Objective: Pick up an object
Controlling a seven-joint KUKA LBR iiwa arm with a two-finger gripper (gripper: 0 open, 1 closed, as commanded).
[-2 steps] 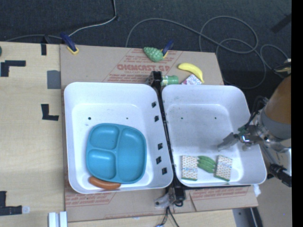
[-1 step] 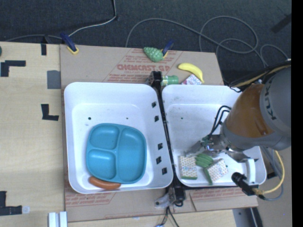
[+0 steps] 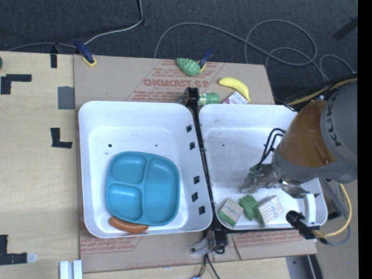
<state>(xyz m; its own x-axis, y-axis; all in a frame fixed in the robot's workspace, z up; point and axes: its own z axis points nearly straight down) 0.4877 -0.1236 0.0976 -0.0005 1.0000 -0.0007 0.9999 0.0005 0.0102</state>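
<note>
My gripper (image 3: 254, 181) hangs low inside the right bin (image 3: 232, 127), just above and behind the objects at its front edge. There lie a pale green block (image 3: 230, 211), a dark green toy (image 3: 250, 206) and a white speckled block (image 3: 270, 208), close together. Nothing shows between the fingers. The arm's orange band and grey wrist cover the bin's right side.
The left bin (image 3: 99, 121) holds a blue divided plate (image 3: 142, 188) and an orange sausage-like toy (image 3: 128, 225) at its front. Behind the bins on the cardboard lie a green toy (image 3: 188, 66), a yellow banana (image 3: 235, 87) and a small packet (image 3: 235, 99). Cables run across the floor behind.
</note>
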